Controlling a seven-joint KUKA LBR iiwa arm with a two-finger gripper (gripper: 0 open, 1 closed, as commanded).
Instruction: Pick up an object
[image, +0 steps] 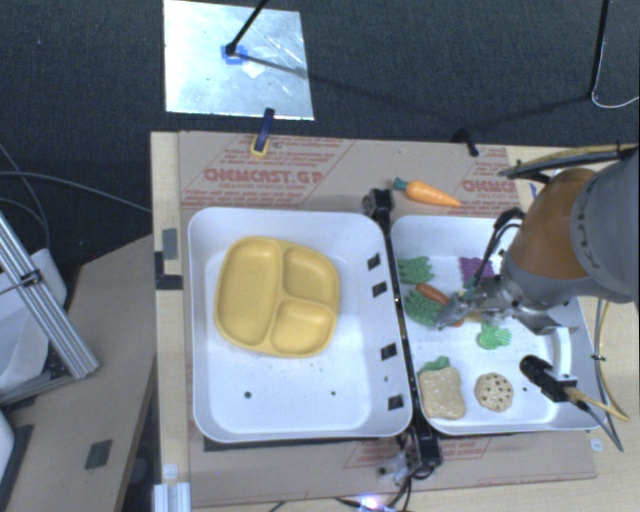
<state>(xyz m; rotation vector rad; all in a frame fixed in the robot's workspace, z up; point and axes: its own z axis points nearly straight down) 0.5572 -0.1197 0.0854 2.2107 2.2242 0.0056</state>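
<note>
The right bin (450, 228) holds several toy foods. A light green leafy piece (413, 268) lies at its upper left, with a small orange carrot (432, 293) just below it and a darker green piece (423, 310) under that. My gripper (458, 311) is low in this bin, right beside the dark green piece and the small carrot. Its tips are blurred against them, and nothing is seen lifted. A purple grape bunch (470, 267) sits above the gripper. A small green piece (492, 337) lies just under the wrist.
A bread slice (441, 390) and a cookie (492, 391) lie at the right bin's front. The left bin (205, 300) carries a yellow divided plate (275, 295). A larger carrot (427, 192) rests on the cardboard behind the bins.
</note>
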